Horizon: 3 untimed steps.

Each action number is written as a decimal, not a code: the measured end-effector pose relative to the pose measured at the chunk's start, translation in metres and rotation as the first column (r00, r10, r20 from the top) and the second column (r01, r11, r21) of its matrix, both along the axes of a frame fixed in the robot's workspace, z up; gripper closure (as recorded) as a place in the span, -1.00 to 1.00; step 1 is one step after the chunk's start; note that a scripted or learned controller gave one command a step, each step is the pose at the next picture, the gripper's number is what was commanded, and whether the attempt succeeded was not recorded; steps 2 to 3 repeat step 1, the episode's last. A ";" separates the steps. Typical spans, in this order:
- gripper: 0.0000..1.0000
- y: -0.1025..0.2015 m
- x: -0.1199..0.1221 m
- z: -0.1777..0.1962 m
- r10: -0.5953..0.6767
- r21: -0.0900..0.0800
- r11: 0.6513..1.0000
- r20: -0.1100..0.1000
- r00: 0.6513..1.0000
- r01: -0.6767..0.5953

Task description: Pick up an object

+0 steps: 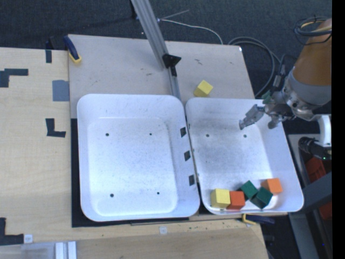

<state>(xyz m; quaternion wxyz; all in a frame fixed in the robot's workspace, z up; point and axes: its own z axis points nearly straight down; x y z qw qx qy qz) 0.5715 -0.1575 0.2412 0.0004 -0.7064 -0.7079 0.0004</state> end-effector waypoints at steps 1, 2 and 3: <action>-1.00 0.001 0.087 0.013 0.002 -0.001 1.000 0.005 1.000 -0.002; -1.00 0.001 0.087 0.013 0.002 -0.001 1.000 0.005 1.000 -0.002; -1.00 0.001 0.087 0.013 0.002 -0.001 1.000 0.005 1.000 -0.002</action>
